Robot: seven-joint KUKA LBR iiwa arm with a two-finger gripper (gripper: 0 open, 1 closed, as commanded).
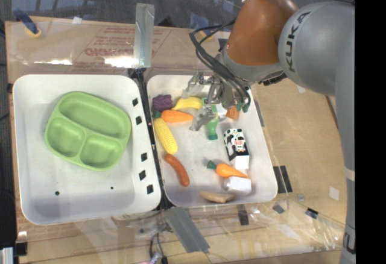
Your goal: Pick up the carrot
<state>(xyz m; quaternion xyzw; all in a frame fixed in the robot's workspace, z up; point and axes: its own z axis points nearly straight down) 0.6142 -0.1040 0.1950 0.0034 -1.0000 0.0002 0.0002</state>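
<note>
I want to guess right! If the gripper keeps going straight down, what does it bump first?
Probably the green toy right under the gripper, with the bin floor below it. Depth is hard to judge; the carrot lies off to the side.

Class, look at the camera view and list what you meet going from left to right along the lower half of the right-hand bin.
Corn cob → sausage → carrot with its green top pointing left → cow-patterned carton. The beige piece and the white block near the front wall are left out because they overlap the carrot's position.
</note>
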